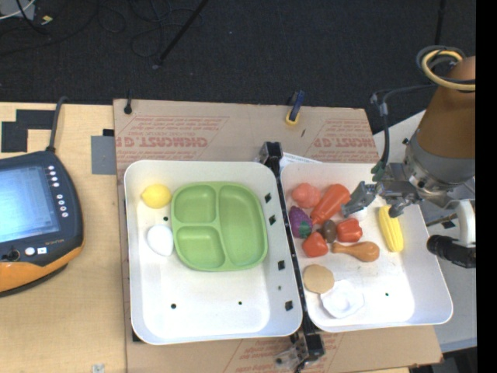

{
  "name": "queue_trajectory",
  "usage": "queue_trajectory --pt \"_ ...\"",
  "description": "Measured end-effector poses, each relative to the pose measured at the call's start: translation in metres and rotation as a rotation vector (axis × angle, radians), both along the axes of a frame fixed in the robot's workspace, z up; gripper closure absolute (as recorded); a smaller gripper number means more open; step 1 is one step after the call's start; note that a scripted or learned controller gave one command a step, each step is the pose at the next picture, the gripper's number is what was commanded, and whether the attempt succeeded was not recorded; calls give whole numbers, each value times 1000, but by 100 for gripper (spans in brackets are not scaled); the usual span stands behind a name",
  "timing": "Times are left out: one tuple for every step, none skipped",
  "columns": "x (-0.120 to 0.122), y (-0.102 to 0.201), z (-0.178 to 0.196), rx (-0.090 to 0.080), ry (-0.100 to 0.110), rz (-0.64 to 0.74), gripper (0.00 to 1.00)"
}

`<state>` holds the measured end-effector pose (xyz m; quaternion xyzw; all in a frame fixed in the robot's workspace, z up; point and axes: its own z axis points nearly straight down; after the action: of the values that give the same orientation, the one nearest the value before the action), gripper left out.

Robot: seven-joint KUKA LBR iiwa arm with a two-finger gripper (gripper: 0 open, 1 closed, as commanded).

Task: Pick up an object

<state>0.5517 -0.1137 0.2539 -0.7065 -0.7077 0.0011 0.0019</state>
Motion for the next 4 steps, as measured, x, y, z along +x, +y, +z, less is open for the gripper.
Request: queue_trajectory --pt "0 3 -65 1 6 0 0" --pt "-5 13 -117 2 4 -5 0" --pt "-3 14 -166 -2 -6 0 0" --pt "-3 12 -153 0 -8 -7 100"
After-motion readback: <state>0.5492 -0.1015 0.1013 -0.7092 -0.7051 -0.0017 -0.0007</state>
